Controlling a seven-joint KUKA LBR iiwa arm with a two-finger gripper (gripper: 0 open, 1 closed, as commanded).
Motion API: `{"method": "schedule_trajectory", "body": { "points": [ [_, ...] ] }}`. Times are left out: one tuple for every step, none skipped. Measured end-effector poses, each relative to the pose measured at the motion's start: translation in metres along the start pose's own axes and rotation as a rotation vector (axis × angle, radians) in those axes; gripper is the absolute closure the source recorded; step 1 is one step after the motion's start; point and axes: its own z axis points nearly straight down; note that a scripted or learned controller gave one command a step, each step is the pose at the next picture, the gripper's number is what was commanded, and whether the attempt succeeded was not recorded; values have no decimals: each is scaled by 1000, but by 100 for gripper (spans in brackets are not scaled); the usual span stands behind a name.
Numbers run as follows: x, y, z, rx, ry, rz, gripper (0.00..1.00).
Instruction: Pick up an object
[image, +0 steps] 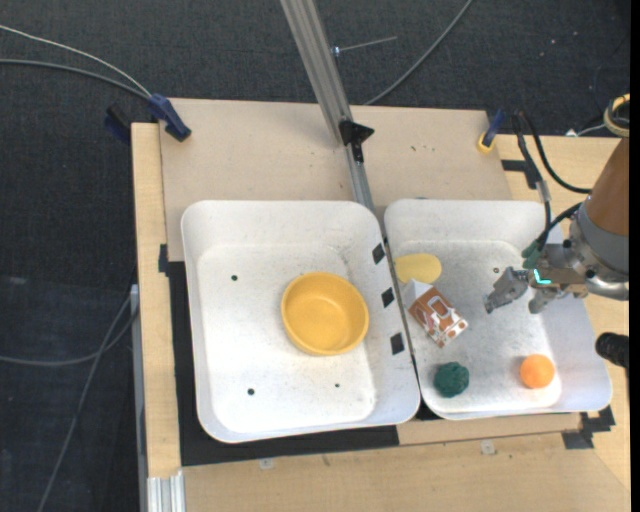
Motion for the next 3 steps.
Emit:
{"method": "schedule_trajectory", "body": {
  "points": [
    [0,0,-1,-2,0,0,0],
    [10,-1,48,6,0,1,0],
    [1,-3,107,7,0,3,0]
  ]
}}
